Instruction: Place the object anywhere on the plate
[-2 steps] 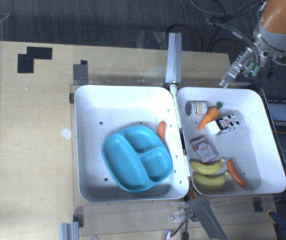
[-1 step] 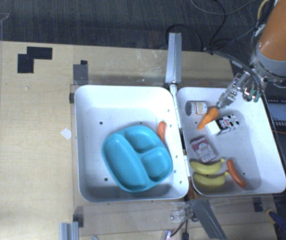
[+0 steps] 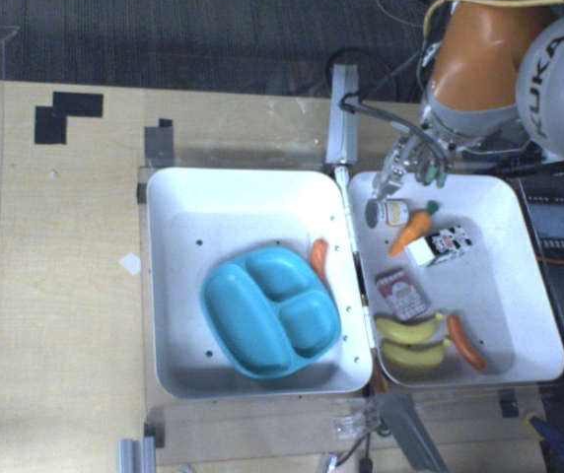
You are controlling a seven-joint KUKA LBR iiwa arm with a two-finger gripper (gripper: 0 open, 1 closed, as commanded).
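A blue divided plate (image 3: 270,309) lies in the left bin (image 3: 178,264). An orange sausage-shaped piece (image 3: 318,256) rests against the plate's far right rim. My gripper (image 3: 410,175) hangs over the back left corner of the right bin (image 3: 519,264), open, with nothing between its fingers. Just below it stand a small jar (image 3: 392,211) and a carrot (image 3: 412,229).
The right bin also holds a white and black box (image 3: 442,245), a reddish packet (image 3: 400,293), two bananas (image 3: 410,341) and an orange sausage (image 3: 464,342). A metal divider (image 3: 341,131) stands between the bins at the back.
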